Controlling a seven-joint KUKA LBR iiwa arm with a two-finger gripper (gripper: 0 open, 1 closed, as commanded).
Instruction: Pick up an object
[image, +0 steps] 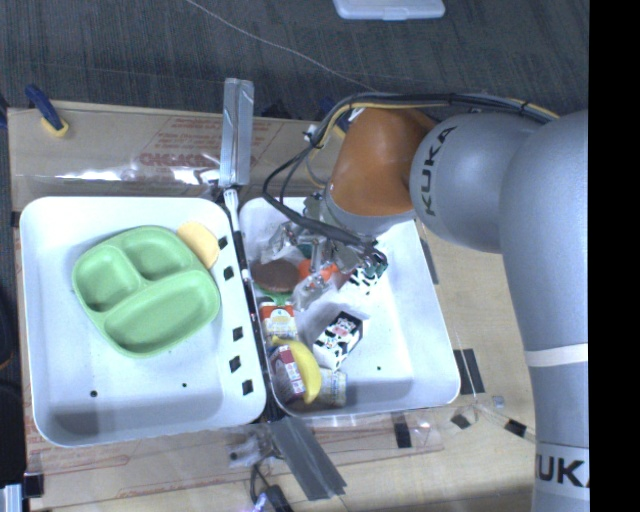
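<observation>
1. The arm (480, 190) reaches in from 3 o'clock, and its claw (325, 262) sits low over the clutter at the 12 o'clock end of the right bin (420, 340). Nothing looks lifted yet, so I judge the pick not done; whether the claw is released or clenched I cannot tell.
2. The left bin (50, 330) holds a green divided plate (148, 290) with a yellow sponge-like piece (200, 242) touching the plate's 2 o'clock edge.
3. The right bin carries the candidates: a brown round item (275, 274) beside the claw, a black-and-white carton (338, 338) toward 6 o'clock, and a banana (305, 368) near the 7 o'clock corner.
</observation>
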